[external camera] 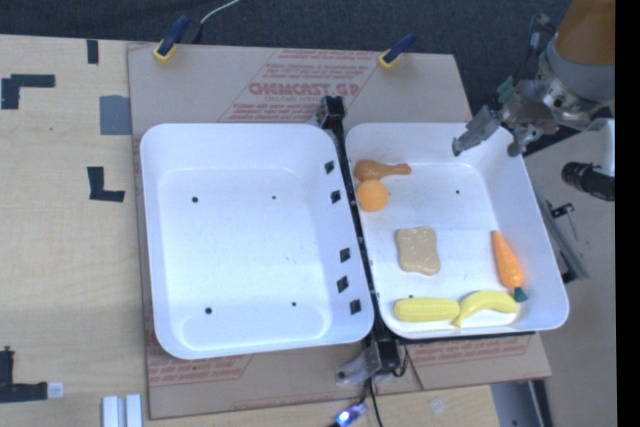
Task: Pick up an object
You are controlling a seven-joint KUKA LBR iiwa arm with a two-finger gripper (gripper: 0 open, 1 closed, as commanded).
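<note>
Left bin [240,235] white, shallow. Right bin [455,200] held drumstick [380,170], orange ball [372,197], bread slice [417,250], corn cob [425,310], banana [488,306], carrot [507,260]. Pincer [492,135] hovered over right bin's far right corner, fingers apart, nothing between. Arm cut off at frame edge.

Six toy foods [417,250] lie in right bin [470,185]

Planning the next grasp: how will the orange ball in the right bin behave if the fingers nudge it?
The orange ball looks round and smooth, so it would probably roll or slip away. It touches the drumstick, which may block it that way. The open bin floor leaves it room to run.
</note>
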